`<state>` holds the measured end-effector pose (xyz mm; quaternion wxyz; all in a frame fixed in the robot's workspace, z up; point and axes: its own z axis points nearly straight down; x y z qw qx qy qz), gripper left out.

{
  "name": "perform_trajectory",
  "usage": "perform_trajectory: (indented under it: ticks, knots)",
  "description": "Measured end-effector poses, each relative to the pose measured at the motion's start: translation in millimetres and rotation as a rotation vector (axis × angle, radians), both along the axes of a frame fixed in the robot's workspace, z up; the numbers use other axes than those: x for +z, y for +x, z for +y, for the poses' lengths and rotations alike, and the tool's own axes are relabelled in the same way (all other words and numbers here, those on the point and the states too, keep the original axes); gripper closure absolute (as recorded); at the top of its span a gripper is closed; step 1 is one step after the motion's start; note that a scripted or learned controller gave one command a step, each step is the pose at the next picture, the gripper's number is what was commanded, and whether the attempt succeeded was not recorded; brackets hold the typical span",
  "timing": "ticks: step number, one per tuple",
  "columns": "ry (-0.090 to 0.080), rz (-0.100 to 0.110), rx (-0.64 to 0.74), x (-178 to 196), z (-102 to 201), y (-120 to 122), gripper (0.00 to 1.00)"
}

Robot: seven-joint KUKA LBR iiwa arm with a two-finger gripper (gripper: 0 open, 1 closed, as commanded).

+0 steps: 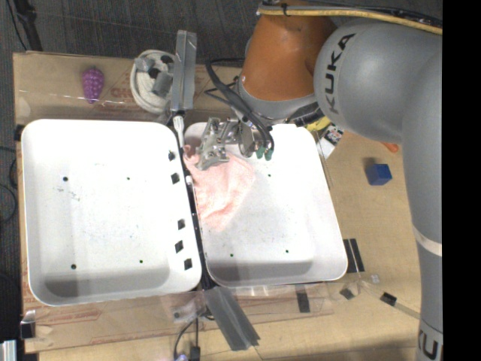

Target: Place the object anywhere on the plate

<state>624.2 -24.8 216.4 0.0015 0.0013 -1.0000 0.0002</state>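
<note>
1. We see the tool point(218, 150) down at the far left corner of the right bin point(301, 247), right over the top edge of a pale pink plate point(222, 190).
2. Its metal fingers sit low against that plate's rim, but we cannot tell whether they are spread or pressed together, or whether anything sits between them.
3. The plate lies in the right bin, hard against the divider shared with the left bin point(98, 201).
4. Beyond the bins, on the worktop point(361, 201), we spot a purple grape-like object point(92, 83) at far left, a white coil point(152, 80) beside it, and a blue block point(379, 173) at right.
</note>
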Motion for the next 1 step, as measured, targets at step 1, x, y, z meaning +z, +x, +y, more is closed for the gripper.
perform_trajectory:
  ticks: [1]
  knots:
    - [-0.001, -0.001, 0.006, -5.2, 50.3, -6.7, 1.0]
